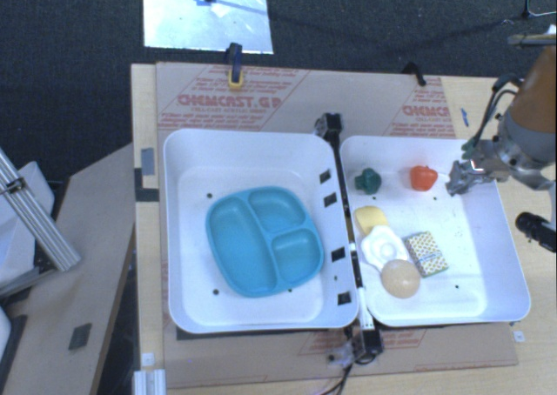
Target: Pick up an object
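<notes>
2 shallow white bins sit side by side on the bench. The left bin [187, 210] holds a blue divided plate [264, 239] with 3 compartments, lying flat near its middle. The right bin [496, 271] holds the small things: a dark green toy [368, 180] near the far left corner, an orange-red piece [423, 177] to its right, a yellow block [370, 217] closer to the divider, a white fried-egg shape [383, 248] just in front of the yellow block, a round beige ball [400, 279] touching the egg's near edge, and a small patterned box [426, 254] just right of the egg and ball.

The arm comes in from the right, its orange band above the wrist at the frame edge. The gripper [461, 177] hangs over the far right part of the right bin, near the orange-red piece but apart from it. Nothing shows between its fingers; whether they are spread or closed I cannot tell
</notes>
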